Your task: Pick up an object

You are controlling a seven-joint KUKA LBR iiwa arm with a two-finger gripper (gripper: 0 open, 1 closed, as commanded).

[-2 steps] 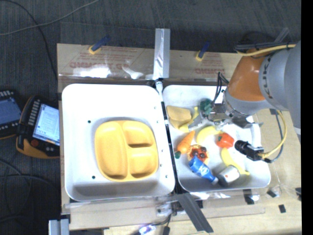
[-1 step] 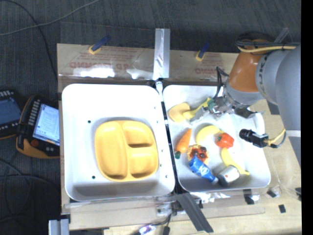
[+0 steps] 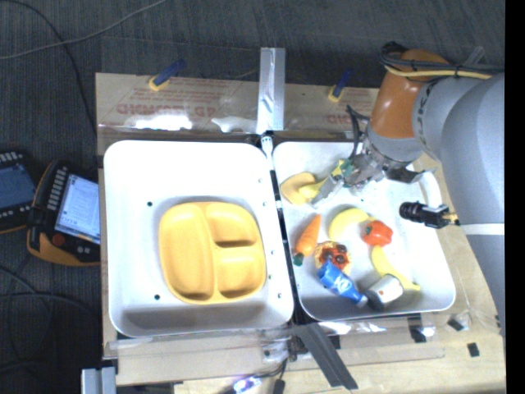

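The grey arm (image 3: 459, 138), with its orange band (image 3: 398, 105) above the wrist, is seen reaching in from the right over the far part of the right bin (image 3: 443, 290). The left bin (image 3: 131, 179) is occupied by a yellow divided tray (image 3: 212, 249), which is set near its middle and split into three compartments.

The gripper (image 3: 338, 179) is lowered into the far left part of the right bin, and its fingers are pointed left towards a pale yellow curved piece (image 3: 297, 187) lying against the bin's left wall. The fingertips are seen just beside that piece, perhaps touching it; whether anything is gripped, and how wide the fingers stand, cannot be told at this slant.

The remaining objects are gathered nearer than the gripper. A yellow-green rounded piece (image 3: 348, 219) is placed just near of the fingers, with a red-orange tomato-like piece (image 3: 377, 233) touching its right side. An orange carrot (image 3: 307, 236) is laid tilted along the left wall. Further near, a banana (image 3: 385, 265) is curved towards the right, a small multicoloured item (image 3: 333, 254) is lodged between carrot and banana, a blue packet (image 3: 338, 281) is found beside it, and a white and grey can (image 3: 384, 290) is set at the near edge

A handheld pendant (image 3: 66, 212) is rested on the floor, well left of the bench
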